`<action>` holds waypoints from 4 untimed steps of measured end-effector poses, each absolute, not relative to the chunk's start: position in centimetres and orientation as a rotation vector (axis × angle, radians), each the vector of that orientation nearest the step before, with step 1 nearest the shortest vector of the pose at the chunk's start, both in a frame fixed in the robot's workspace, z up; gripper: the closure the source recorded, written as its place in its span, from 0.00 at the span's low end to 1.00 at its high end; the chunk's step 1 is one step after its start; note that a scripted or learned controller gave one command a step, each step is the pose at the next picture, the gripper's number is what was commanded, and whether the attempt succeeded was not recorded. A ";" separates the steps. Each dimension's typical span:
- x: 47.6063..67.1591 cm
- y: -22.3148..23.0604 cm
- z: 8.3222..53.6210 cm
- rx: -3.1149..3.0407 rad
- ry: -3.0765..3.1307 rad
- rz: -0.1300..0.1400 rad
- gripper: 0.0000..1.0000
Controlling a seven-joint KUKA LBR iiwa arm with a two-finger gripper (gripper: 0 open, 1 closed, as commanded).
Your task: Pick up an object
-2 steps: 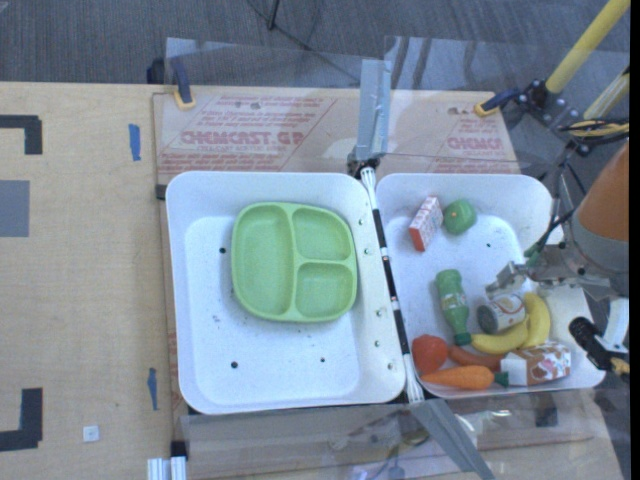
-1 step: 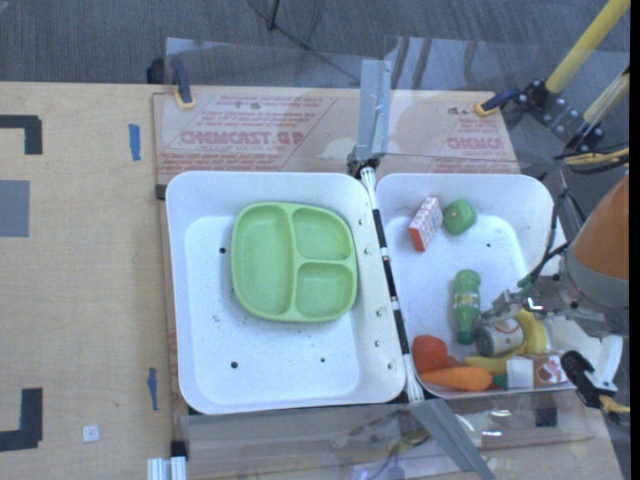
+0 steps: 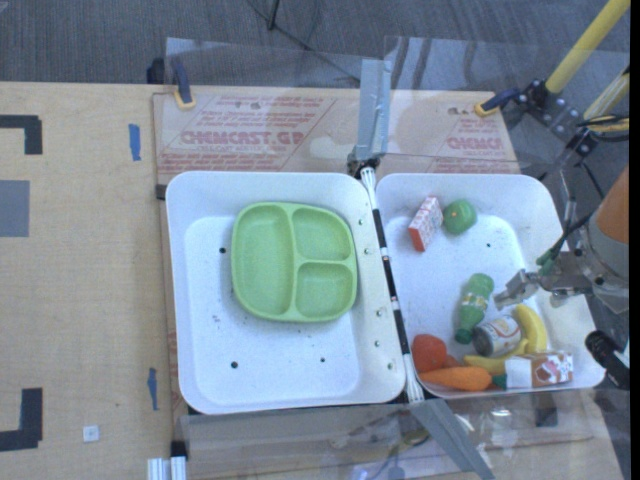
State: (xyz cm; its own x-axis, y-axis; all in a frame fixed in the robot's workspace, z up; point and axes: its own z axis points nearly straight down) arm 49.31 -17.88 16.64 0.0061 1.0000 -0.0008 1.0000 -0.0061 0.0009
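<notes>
Wooden bench [image 3: 70, 268], two white bins [image 3: 200, 368]

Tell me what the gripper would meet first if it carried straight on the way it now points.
The gripper points toward the view's left over the right bin. The green bottle looks first in that line, though the gripper's height above it is hard to judge.

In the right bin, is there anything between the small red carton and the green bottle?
No. In the camera view, bare white bin floor separates the red carton from the green bottle. The green ball sits beside the carton, off that line.
</notes>
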 end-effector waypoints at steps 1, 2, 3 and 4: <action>52.2 -18.7 10.9 2.148 2.263 0.011 0.00; 55.7 -21.7 9.7 2.079 2.362 0.010 0.00; 49.7 -21.8 8.9 1.702 2.625 0.006 0.00; 49.9 -22.0 10.1 1.700 2.613 0.005 1.00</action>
